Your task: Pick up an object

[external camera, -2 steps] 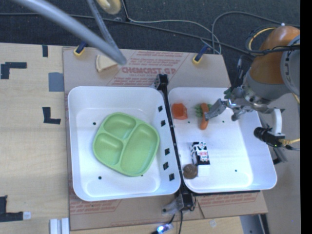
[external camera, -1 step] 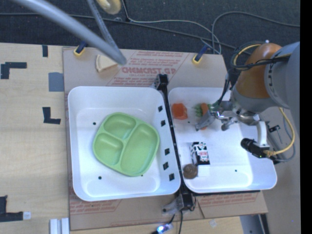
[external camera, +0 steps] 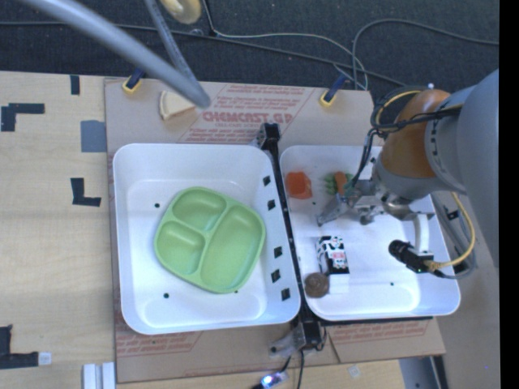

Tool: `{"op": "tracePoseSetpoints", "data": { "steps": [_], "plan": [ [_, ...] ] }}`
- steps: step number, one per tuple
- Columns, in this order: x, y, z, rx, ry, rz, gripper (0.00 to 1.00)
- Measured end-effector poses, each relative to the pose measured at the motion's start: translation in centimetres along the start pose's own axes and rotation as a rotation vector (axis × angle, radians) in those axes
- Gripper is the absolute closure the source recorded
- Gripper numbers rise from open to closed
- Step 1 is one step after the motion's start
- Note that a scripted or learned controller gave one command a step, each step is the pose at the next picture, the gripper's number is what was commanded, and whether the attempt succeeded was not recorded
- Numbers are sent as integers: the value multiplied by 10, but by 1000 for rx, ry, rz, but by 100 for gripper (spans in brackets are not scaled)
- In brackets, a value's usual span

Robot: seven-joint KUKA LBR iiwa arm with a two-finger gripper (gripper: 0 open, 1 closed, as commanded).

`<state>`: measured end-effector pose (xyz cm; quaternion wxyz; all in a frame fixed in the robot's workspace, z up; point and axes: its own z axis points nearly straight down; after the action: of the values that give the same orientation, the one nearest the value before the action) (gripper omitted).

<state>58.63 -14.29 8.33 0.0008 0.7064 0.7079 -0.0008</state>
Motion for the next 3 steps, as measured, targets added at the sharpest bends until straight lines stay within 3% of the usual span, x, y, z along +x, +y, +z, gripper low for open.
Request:
{"op": "tracePoseSetpoints", "data": {
  "steps": [1, 3],
  "plan": [
    [0, 1, -13, -3, -1, 0, 100],
    [-11, 0, -125, -4, 1, 2, 100]
  ]
}}
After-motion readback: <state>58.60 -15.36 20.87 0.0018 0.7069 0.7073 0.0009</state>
